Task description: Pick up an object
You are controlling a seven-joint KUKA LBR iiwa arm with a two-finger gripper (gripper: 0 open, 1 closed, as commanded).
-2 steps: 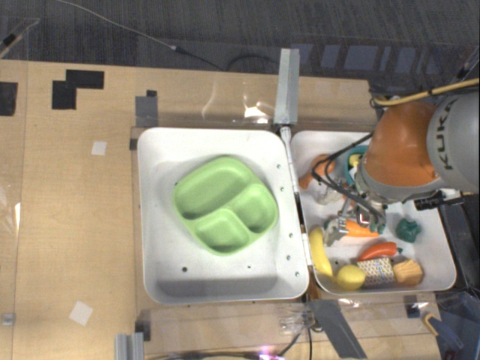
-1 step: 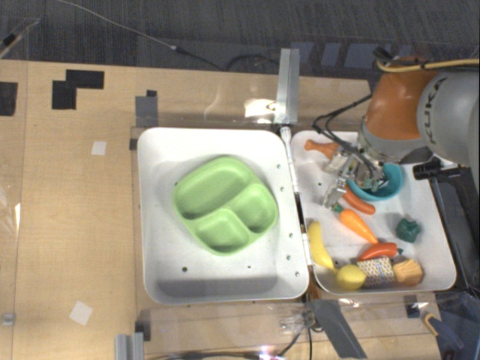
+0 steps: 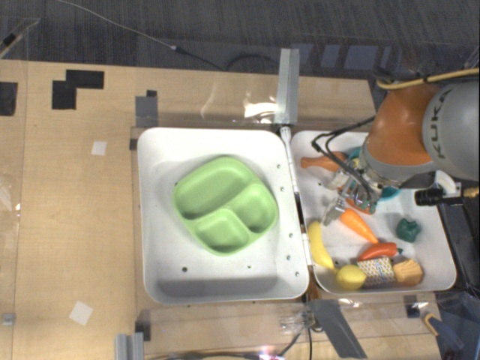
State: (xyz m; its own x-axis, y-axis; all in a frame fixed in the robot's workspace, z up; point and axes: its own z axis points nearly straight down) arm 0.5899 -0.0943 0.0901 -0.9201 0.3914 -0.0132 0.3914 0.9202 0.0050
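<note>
two white bins side by side. left bin (image 3: 154, 201) held one green tray (image 3: 225, 203) with three sections. right bin (image 3: 442, 272) held one banana (image 3: 320, 246), one lemon (image 3: 350, 277), one carrot (image 3: 358, 226), one red pepper (image 3: 377, 250), one dark green piece (image 3: 408, 229), one tan piece (image 3: 409, 272). no legible writing. arm (image 3: 420, 130) reached in from the right, wrist angled down-left over the right bin; gripper (image 3: 346, 195) sat just above the carrot's upper end. could not tell how far the pincer was open or whether it held anything
</note>
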